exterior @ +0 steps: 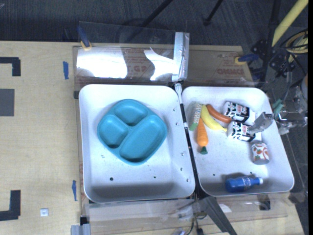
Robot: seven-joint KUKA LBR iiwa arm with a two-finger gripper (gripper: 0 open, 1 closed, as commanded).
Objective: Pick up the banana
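Yellow curved plastic banana point(213, 119): in right white bin point(274, 180), wedged touching orange carrot point(202, 135) and orange sausage point(217, 112); hand point(264, 121) near, finger state indiscernible; risk of grabbing neighbours instead.

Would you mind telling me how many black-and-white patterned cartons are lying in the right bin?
2. One black-and-white patterned carton lies near the far wall of the right white bin; the other carton sits just in front of it, beside the gripper. Nothing suggests more hidden.

We see our gripper point(262, 122) reaching in low over the right bin's point(286, 177) right rim, its grey tip angled toward that bin's middle; our arm sits at the rim's outer side.
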